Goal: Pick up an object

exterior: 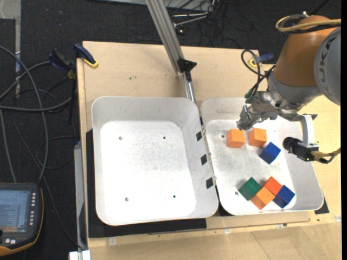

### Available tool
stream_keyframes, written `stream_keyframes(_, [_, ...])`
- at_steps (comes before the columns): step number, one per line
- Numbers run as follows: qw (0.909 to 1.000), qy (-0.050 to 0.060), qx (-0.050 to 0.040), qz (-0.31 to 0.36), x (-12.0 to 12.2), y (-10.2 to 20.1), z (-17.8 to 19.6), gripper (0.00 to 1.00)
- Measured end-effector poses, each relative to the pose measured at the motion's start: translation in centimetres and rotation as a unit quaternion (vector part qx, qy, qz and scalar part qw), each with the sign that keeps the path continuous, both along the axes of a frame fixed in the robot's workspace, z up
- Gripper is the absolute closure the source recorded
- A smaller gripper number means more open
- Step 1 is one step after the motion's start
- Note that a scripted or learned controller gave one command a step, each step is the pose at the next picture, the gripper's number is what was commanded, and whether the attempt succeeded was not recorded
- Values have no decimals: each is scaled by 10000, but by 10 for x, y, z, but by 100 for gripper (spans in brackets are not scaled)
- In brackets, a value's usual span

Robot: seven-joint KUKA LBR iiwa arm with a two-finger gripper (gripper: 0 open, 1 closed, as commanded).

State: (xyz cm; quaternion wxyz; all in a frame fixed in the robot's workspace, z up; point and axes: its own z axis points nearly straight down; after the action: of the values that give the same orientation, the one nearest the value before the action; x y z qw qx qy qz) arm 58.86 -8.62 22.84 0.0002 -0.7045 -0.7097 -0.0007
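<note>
My gripper [245,122] hangs over the back of the right bin [222,112], just above and slightly right of an orange block [236,138]. A second orange block [257,137] lies right beside that one, below the wrist. A blue block [270,153] sits a little further right and nearer the front. At the bin's front right, a green block [250,188], an orange block [262,197], a red-orange block [273,186] and a blue block [284,196] lie packed together. I see nothing between the fingers.
The left bin [108,112] stands beside the right one, sharing a dividing rim [205,156]. A metal pole [168,34] slants over the bench's back. Clamps [81,56] sit at the back left corner. A black sensor [297,148] hangs from the wrist over the right rim.
</note>
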Motion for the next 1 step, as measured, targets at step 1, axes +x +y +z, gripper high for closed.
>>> stream_keyframes(1, [10000,14,3,2,-12,48,-8,100])
